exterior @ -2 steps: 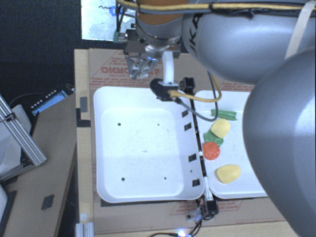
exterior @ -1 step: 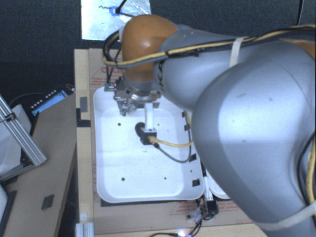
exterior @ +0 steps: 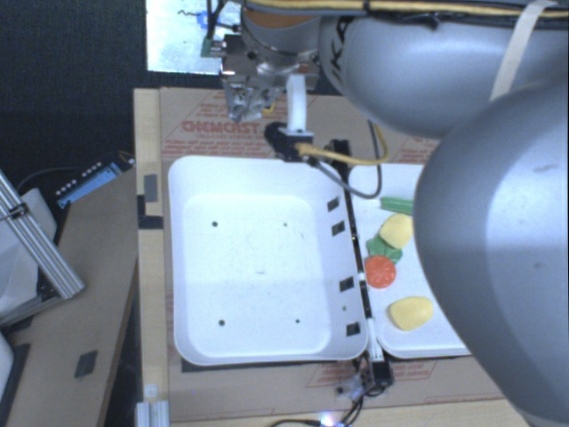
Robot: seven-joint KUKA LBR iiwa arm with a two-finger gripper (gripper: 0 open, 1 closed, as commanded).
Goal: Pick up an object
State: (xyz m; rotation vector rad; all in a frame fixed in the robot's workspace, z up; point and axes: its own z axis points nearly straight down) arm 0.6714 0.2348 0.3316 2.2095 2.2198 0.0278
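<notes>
My gripper (exterior: 252, 105) hangs high above the back edge of the left bin (exterior: 191, 185), near the top of the view, with nothing visible in it. The grey arm covers most of the right bin (exterior: 402, 347). In the strip of that bin that shows lie a green piece (exterior: 397, 205), a yellow piece (exterior: 397, 230) on a small green leaf-like piece (exterior: 388, 250), a red-orange round piece (exterior: 380, 271), and a second yellow piece (exterior: 410, 312) nearer the front.
A cardboard sheet (exterior: 200, 123) lies under both bins. Black clips (exterior: 346, 284) line the seam between them. A yellow cable (exterior: 356, 163) loops over the back of the right bin. An aluminium frame (exterior: 36, 247) stands at the left.
</notes>
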